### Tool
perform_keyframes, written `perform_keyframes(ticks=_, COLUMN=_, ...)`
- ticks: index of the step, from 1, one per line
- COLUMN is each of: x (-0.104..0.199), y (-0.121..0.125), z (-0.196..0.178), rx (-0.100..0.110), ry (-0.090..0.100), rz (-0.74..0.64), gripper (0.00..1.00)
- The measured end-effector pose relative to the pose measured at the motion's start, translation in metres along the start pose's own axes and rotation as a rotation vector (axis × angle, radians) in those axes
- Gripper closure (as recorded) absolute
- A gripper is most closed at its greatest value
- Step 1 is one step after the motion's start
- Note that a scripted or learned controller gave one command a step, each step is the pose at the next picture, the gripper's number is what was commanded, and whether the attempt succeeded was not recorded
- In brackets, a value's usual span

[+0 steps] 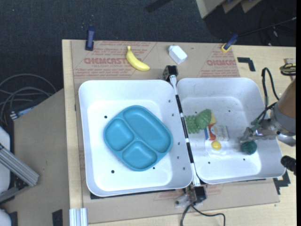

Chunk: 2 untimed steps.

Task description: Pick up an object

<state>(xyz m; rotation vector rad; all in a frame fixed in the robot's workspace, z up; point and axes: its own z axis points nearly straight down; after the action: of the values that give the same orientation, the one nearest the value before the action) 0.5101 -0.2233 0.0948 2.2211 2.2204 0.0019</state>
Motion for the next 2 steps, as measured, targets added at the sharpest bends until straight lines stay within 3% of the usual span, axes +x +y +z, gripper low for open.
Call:
perform_keyframes(ticks=1, x=0.055, y=0.044, z=-0.058, rx=-0.001, ry=0.000, rz=-0.003, gripper=1.00)
perform_keyframes(ticks=2, x=0.089, y=0.054, z=0.004, rx=-0.009, ry=-0.005, rz=0.000, gripper=1.00)
